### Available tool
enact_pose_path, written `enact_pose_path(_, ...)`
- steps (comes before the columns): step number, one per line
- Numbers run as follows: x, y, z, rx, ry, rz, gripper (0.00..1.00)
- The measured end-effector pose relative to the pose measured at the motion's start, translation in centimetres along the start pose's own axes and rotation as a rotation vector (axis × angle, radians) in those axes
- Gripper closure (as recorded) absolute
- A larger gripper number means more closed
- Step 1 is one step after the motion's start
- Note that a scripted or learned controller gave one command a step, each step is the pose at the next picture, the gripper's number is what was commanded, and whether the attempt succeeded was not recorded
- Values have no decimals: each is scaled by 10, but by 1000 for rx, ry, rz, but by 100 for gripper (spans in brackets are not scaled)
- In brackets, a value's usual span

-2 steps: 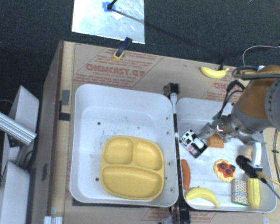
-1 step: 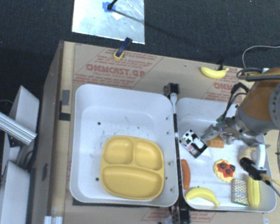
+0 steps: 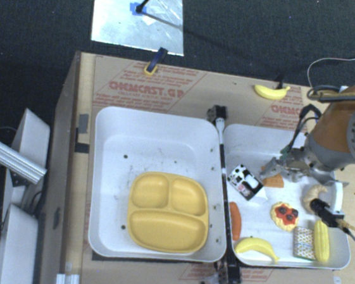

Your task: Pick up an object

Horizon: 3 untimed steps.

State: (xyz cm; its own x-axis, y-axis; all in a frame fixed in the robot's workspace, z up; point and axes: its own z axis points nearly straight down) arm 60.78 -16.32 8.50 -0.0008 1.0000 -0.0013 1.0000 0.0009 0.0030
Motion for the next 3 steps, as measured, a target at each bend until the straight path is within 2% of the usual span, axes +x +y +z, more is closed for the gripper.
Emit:
enact_pose_path(1,-21,4,0,0,0,0,0)
enact_pose_path(2,16,7,1,1,2,-3,0)
enact_pose_path(3,16,8,-11,-3,1,-5,100)
